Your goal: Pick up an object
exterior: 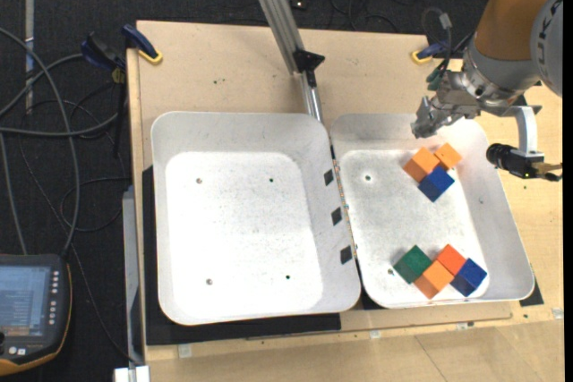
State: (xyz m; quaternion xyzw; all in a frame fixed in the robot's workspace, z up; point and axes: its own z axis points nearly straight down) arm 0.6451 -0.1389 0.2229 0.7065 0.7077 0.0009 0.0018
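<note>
Gripper [430, 123] hung over right bin's [501, 219] far edge, just beyond an orange block [421, 165], smaller orange block [448, 156] and blue block [437, 184] | near corner held green [413, 264], two orange [436, 278], blue [469, 276] blocks, touching | left bin [179, 139] alongside | apparently nothing gripped

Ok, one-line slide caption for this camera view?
Gripper hangs above the right bin, near its upper blocks; more blocks sit at its lower edge.
</note>
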